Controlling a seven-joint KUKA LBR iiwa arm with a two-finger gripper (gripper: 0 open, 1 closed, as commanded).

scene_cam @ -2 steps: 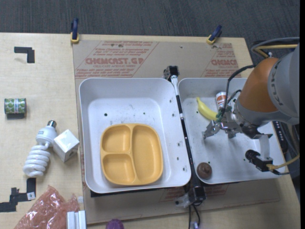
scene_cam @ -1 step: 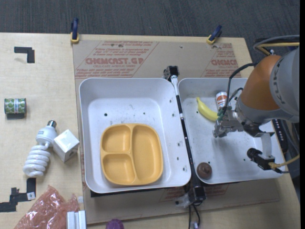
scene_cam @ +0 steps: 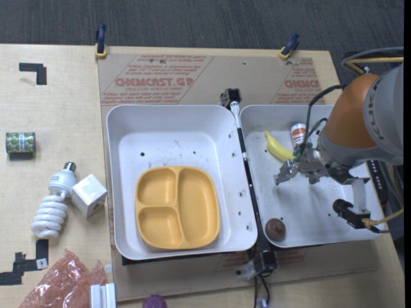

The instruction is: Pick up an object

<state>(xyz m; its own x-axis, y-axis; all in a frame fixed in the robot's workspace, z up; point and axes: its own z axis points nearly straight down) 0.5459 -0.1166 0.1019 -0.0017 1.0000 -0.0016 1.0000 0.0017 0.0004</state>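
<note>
The desk point(scene_cam: 61, 108) carries two white bins side by side on a sheet of printed cardboard point(scene_cam: 160, 76), which is held at its far edge by two clamps, one point(scene_cam: 101, 42) at the left corner and one point(scene_cam: 289, 45) towards the right. The left bin point(scene_cam: 160, 143) holds a single thing: one yellow plate point(scene_cam: 178, 206) with three compartments, lying flat towards the near side. The right bin point(scene_cam: 314, 220) holds three loose things. One is a banana point(scene_cam: 277, 147), lying near the far left part of the floor. One is a small bottle point(scene_cam: 298, 135) with an orange and white label, just beside the banana on its right. One is a brown round lump point(scene_cam: 275, 228), in the near left corner and well apart from the other two. The one arm point(scene_cam: 350, 117) reaches in from the right, and its gripper point(scene_cam: 287, 172) is low over the right bin, just on the near side of the banana's lower end. Whether the jaws are spread or pressed together cannot be told, and nothing can be made out between them. On the bare desk left of the bins lie one green can point(scene_cam: 20, 143), one spiral light bulb point(scene_cam: 52, 201), and one white cube point(scene_cam: 88, 194) touching the bulb. One pink mesh bag point(scene_cam: 61, 278) is at the near edge.
</note>
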